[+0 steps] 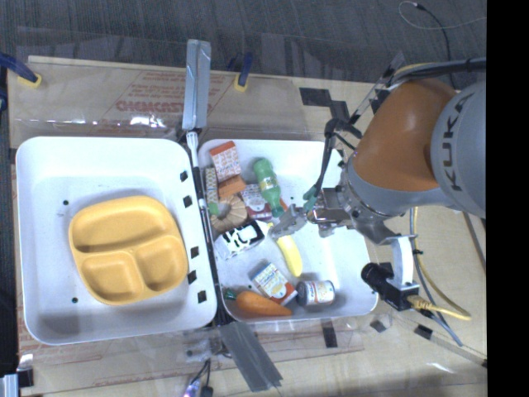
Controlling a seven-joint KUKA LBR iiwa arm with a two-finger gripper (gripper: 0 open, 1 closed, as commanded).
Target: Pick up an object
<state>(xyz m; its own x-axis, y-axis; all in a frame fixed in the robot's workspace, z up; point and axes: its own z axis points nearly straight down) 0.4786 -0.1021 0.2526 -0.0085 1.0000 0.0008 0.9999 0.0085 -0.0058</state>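
The gripper (pixel 285 220) hangs low in the right bin (pixel 351 300), just above the yellow banana (pixel 289 255), which lies directly below its tip. I cannot tell its opening. The left bin (pixel 37 222) carries 1 yellow tray (pixel 126 246).

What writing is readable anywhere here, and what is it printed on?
"KUKA": on the grey robot arm, running vertically.
Red print on the clear plastic sheet behind the bins: too blurred to read.
Labels on the small packets and green bottle in the right white bin: too small to read.
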